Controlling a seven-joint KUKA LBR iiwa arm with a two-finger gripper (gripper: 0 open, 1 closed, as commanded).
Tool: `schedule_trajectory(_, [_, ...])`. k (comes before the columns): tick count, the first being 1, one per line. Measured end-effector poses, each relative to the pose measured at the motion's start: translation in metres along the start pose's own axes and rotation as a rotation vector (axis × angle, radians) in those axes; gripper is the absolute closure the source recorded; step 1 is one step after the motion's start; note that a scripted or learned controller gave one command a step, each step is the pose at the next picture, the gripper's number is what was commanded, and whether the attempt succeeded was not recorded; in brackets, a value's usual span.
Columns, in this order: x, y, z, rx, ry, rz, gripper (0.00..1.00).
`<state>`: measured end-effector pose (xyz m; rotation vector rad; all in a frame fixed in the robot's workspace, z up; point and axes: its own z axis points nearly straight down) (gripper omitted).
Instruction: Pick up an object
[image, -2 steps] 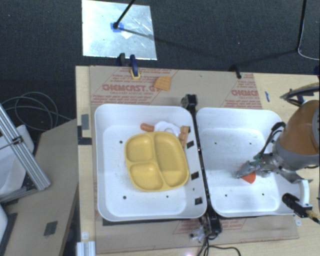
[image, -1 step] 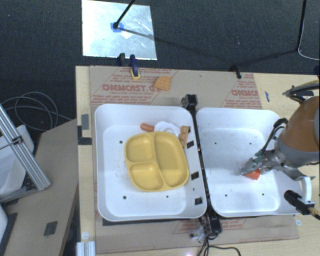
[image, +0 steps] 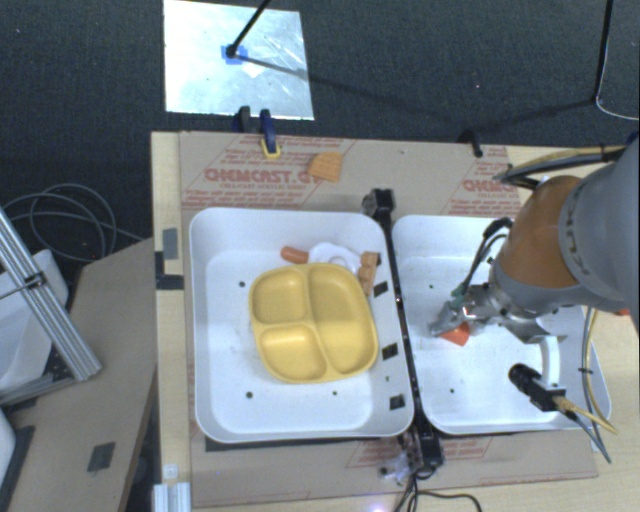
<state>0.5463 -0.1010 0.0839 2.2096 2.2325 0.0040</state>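
Desk: your cardboard-topped desk (image: 420, 160) sits on dark carpet and carries two white bins.
Right bin (image: 440, 250): a small orange-red object (image: 457, 337) lies near the middle.
Claw (image: 450, 322): right over that object; you cannot tell whether it is spread or pinching.
Left bin (image: 215, 300): yellow divided tray (image: 310, 325), small orange piece (image: 294, 255) behind.
Risk: a glancing closure could nudge the object away.
Axis: too hidden to judge.

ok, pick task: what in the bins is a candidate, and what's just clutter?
Candidates:
orange object at the gripper, right bin
yellow divided plate, left bin
small orange piece
brown block

Clutter:
sponge on cardboard
blue clamps
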Motion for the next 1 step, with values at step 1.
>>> schedule_trajectory(1, [0.0708, -0.0170, -0.1065, -0.008, 0.002, -0.002, 1.00])
